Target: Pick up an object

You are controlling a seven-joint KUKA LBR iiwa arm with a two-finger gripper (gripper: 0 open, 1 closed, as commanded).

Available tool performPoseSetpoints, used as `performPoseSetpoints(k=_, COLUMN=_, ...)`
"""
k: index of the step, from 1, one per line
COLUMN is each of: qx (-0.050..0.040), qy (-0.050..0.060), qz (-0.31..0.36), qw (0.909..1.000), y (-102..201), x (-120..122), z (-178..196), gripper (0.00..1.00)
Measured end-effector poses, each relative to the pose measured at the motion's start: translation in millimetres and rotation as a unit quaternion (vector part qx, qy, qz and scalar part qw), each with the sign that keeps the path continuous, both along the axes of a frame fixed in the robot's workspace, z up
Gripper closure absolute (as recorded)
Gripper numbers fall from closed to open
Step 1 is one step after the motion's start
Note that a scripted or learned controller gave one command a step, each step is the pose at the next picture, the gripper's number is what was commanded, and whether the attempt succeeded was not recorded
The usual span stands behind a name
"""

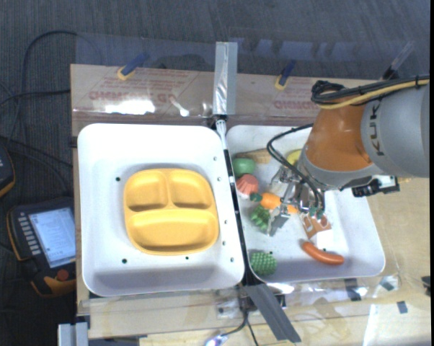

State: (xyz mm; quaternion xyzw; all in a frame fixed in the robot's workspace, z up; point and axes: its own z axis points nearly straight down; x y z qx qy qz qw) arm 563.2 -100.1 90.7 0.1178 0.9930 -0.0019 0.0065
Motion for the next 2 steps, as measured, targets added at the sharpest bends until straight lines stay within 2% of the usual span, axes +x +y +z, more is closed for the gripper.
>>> performPoseSetpoints(k=1, qx=-0.0015, qy=-0.002, qz=0.001, qw=1.0, y=0.4, x=2.0, z=10.1, gripper=1.0)
performPoseSetpoints(k=2, qx=0.0022, qy=0.005, qz=-0.104, qw=0.9945, y=81.1, x=90.0, z=140.9, gripper=1.0)
